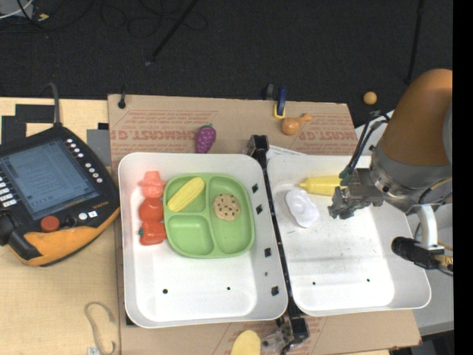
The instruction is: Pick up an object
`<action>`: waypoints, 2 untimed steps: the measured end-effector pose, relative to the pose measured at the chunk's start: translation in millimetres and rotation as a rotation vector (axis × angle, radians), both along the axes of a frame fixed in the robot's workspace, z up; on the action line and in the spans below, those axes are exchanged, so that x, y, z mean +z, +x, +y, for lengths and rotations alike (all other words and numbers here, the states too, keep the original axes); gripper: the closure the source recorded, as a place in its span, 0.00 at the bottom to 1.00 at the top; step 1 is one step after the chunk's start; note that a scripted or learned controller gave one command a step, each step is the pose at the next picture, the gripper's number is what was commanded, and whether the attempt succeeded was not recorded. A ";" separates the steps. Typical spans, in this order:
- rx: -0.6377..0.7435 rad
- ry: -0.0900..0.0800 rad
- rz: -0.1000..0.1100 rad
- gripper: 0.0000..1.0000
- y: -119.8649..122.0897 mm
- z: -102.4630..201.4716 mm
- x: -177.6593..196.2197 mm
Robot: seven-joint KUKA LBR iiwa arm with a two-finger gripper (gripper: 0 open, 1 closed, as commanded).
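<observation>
target candidates: we see a yellow banana-like plastic piece (321, 186) and a white rounded lump (301, 207), both in the right shallow white bin (355, 291), upper left part, near each other.
pincer: the dark two-finger gripper (341, 206) sits low over the right bin, just right of the white lump and just below the yellow piece's right end.
pincer opening: we cannot tell; the tips blur into a dark mass. We see nothing between them.
contact: gripper looks just beside the yellow piece; touching or apart, we cannot tell.
arm: grey arm with the orange band (421, 120) enters from the right, over the right bin's far right side.
left bin: the left shallow white bin (192, 302) holds a green three-compartment plastic tray (203, 239); a yellow toy corn cob (185, 194) lies in its upper left compartment, a brown cookie with dark chips (227, 207) in the upper right one.
beside tray: red and pink toy figures (151, 209) stacked along the tray's left edge, inside the left bin.
outside bins: purple toy grape bunch (205, 138) and orange toy pear (294, 123) on the cardboard sheet (162, 124) behind the bins.
bench left: a teach pendant with orange grip (52, 191).
</observation>
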State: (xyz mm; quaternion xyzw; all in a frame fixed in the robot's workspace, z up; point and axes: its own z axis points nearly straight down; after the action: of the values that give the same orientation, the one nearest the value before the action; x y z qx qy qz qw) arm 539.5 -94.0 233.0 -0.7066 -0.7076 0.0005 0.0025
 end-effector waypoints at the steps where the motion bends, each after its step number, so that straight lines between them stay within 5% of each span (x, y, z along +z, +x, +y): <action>1: -0.001 -0.001 0.002 1.00 -36.2 29.3 -5.6; 2: -0.001 -0.001 0.001 1.00 -44.0 55.3 -15.4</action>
State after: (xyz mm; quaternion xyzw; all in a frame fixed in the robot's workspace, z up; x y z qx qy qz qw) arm 495.6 -38.7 217.6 -0.7069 -0.7073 0.0011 0.0023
